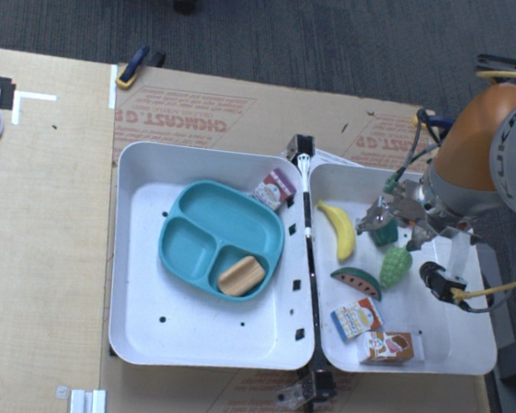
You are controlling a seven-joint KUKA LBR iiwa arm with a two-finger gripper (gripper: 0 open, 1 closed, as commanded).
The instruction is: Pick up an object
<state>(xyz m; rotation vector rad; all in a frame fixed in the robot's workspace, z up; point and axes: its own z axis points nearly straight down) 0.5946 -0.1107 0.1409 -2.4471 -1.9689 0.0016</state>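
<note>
One teal block [386, 232] between jaws

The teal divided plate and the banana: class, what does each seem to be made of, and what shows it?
Teal divided plate: probably moulded plastic, going by its even colour, rounded rims and soft sheen. Banana: likely a plastic toy, uniformly bright yellow and unblemished, though this is not certain.

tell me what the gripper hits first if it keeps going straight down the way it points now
Probably the small dark green object directly beneath the gripper in the right bin. The light green bumpy toy and banana lie off to the sides. Depth is hard to judge from this slanted view.
</note>
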